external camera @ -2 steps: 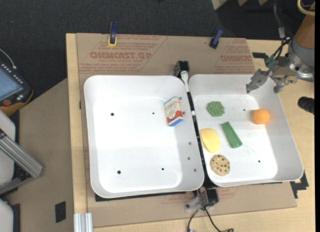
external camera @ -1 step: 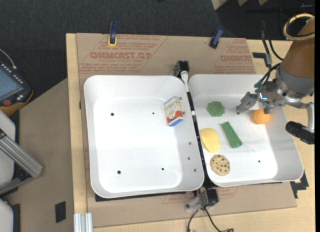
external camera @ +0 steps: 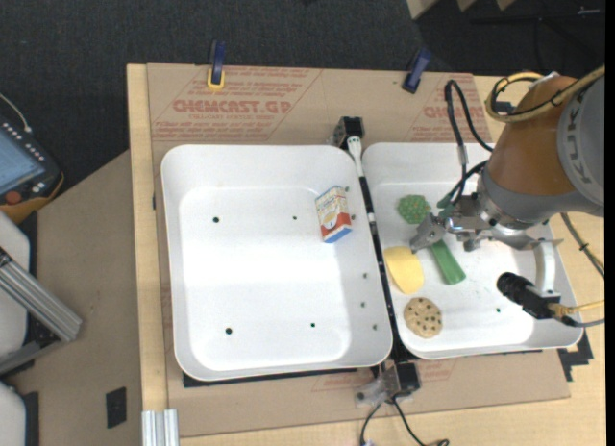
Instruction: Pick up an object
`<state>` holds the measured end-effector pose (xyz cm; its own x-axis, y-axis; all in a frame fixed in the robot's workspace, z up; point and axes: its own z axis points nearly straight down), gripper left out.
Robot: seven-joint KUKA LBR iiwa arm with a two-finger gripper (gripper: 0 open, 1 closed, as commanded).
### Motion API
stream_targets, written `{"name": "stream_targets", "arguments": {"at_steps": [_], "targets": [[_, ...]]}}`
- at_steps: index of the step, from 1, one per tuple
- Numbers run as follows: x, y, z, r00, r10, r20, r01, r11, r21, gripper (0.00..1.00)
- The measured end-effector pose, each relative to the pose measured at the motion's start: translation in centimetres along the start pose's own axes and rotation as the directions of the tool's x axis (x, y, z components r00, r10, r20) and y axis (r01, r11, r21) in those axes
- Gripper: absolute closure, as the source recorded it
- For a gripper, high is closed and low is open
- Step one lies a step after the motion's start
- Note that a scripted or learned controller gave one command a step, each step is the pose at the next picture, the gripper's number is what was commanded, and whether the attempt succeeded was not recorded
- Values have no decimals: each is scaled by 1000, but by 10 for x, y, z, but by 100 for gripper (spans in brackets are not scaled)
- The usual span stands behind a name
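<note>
The green stick [external camera: 448,263] lies in the right bin [external camera: 480,338], just under our gripper [external camera: 434,235], whose opening we cannot tell; broccoli [external camera: 413,209], banana [external camera: 405,269], cookie [external camera: 423,317] nearby. Left bin [external camera: 192,271]: small carton [external camera: 333,214].

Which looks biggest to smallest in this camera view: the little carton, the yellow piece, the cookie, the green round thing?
1. little carton, largest
2. yellow piece
3. cookie
4. green round thing, smallest

The yellow piece and cookie look close in size, so their order is unsure.
</note>
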<state>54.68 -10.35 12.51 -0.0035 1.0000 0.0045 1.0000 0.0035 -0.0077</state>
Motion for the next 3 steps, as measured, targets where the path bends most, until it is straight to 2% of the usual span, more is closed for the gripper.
{"name": "stream_targets", "arguments": {"at_steps": [1,2,3], "targets": [[-4,3,-13,1000,4,5,-3,1000,-10,100],[28,6,-104,1000,0,5,0,1000,-16,100],[-15,-54,-87,1000,10,4,-10,1000,-2,100]]}}
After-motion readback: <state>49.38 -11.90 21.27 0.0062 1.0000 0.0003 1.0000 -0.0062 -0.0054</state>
